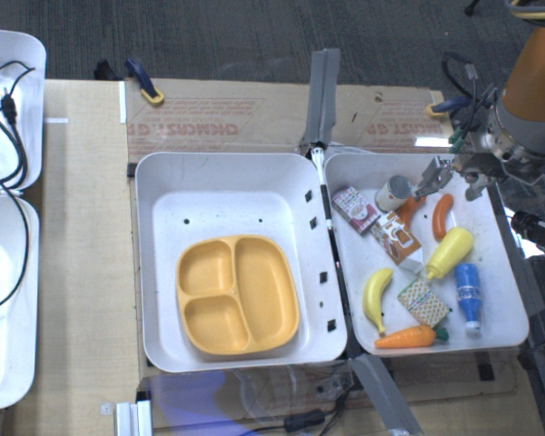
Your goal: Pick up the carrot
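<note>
Carrot (405, 338) lies (near edge) beside banana (376, 300).

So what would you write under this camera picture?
Gripper hovers at the right bin's far end; the carrot lies at its near edge.

Gripper (452, 178) over right bin (513, 321) far side. Sausage (442, 214) just below it, bottle (449, 252) nearer cam, carrot (406, 337) at near edge. Tray (239, 293) in left bin (154, 243).

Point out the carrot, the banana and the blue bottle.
carrot (405, 338): camera view, middle of its orange body.
banana (375, 298): camera view, middle of its curve.
blue bottle (468, 293): camera view, its label.
</note>
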`<action>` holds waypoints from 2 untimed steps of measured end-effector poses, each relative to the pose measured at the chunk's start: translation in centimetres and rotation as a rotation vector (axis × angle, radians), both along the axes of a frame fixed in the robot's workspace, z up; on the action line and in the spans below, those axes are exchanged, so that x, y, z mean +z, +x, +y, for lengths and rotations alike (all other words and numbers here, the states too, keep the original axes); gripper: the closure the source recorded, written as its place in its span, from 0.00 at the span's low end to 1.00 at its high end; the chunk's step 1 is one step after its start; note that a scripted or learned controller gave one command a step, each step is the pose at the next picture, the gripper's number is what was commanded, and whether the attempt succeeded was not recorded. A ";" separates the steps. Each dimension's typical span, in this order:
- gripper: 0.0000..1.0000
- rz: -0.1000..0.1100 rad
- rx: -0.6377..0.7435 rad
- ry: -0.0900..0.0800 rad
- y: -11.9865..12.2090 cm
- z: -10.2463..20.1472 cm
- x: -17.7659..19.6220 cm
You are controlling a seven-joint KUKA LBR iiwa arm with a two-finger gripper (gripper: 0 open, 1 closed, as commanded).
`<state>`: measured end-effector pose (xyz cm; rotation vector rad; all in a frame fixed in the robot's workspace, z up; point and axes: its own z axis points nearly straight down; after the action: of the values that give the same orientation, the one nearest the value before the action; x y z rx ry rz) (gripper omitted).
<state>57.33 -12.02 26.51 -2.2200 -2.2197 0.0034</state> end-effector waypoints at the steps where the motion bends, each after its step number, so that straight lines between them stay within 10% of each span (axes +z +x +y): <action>1: 0.00 -0.001 0.150 0.000 0.0 -3.8 -5.6; 2: 0.00 -0.022 0.766 -0.012 2.1 -7.7 -15.4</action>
<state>59.40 -19.70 11.15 -1.2385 -2.9111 -0.0063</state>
